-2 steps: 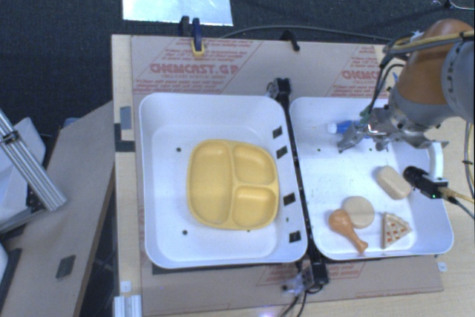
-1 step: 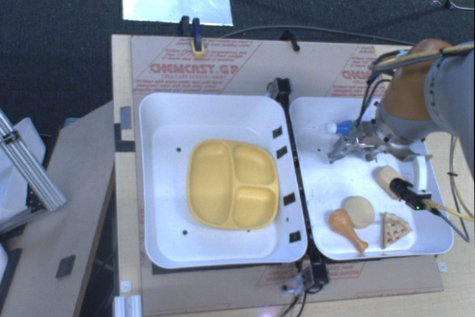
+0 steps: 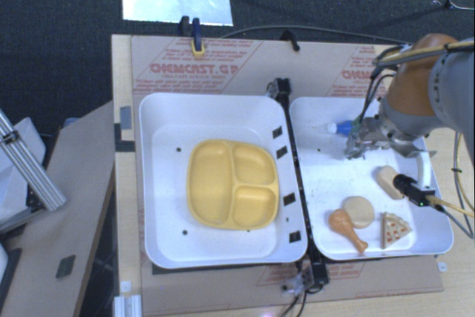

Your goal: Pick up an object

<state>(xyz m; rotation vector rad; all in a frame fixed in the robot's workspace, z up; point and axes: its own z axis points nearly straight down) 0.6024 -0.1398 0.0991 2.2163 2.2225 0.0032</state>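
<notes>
My gripper (image 3: 356, 149) reaches down into the upper left part of the right bin (image 3: 319, 182), its tip close to the bin floor. A small bottle with a blue body and white cap (image 3: 341, 128) lies just above and left of it, partly hidden behind the gripper. Lower in this bin lie a cream oblong piece (image 3: 386, 180), a round tan bun (image 3: 359, 211), a toy drumstick (image 3: 346, 228) and a pizza slice (image 3: 394, 229). I see nothing held in the gripper.
The left bin (image 3: 167, 159) holds a yellow divided plate (image 3: 231, 183) at its middle. A black divider strip (image 3: 288, 159) runs between the bins. The grey arm with its orange band (image 3: 415, 82) comes in over the right bin's upper right corner.
</notes>
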